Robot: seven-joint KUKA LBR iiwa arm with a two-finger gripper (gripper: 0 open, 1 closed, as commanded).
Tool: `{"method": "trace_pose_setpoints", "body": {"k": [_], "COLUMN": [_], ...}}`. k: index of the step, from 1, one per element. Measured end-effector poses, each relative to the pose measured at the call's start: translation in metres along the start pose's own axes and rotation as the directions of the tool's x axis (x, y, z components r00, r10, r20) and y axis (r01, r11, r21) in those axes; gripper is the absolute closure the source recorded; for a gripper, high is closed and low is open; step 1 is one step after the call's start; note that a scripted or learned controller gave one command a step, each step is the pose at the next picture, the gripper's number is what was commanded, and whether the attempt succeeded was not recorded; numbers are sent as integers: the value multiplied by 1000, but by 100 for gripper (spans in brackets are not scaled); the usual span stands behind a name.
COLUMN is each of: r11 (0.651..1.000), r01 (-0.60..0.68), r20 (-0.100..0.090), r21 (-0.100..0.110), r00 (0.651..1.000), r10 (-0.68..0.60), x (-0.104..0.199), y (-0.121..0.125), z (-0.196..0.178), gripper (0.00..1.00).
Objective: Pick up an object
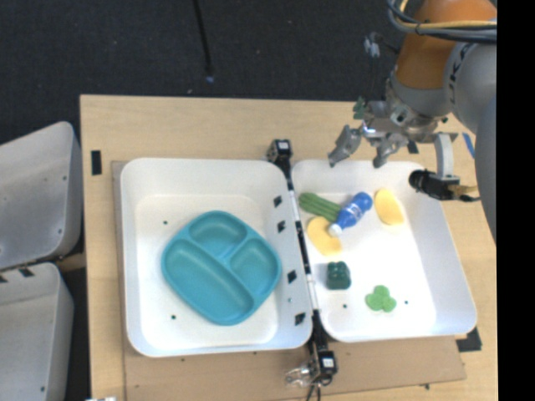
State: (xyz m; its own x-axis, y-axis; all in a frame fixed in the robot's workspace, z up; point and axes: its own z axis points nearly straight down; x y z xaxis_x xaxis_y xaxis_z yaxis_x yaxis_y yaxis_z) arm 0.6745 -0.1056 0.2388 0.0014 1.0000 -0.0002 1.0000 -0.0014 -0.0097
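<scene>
The gripper (361, 149) is hanging with fingers spread over the right bin's (435, 249) far rim, nothing between them. Below it, a green stick (316, 204), bottle (351, 211) and two yellow pieces (320, 235) (388, 206) are crowding the bin's far left part, touching or nearly so. The dark block (337, 276) and green lump (380, 300) are sitting apart, with bare floor lying around them and along the right side.

The divider (294, 241) is sitting between the two bins. Left of it a tray (221, 266) is lying in the left bin (134, 307). Right of it a bottle (350, 212), a block (337, 276) and other bits are lying in the right bin (443, 282).
</scene>
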Motion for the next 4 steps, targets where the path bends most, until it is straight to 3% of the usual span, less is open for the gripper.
{"method": "trace_pose_setpoints", "body": {"k": [1,4], "r11": [1000,1000], "r01": [1,-3], "r20": [0,2], "r21": [-12,-13], "r00": [1000,1000], "r10": [-1,3], "x": [0,-5], "y": [1,3], "z": [-8,136], "gripper": [0,0]}}
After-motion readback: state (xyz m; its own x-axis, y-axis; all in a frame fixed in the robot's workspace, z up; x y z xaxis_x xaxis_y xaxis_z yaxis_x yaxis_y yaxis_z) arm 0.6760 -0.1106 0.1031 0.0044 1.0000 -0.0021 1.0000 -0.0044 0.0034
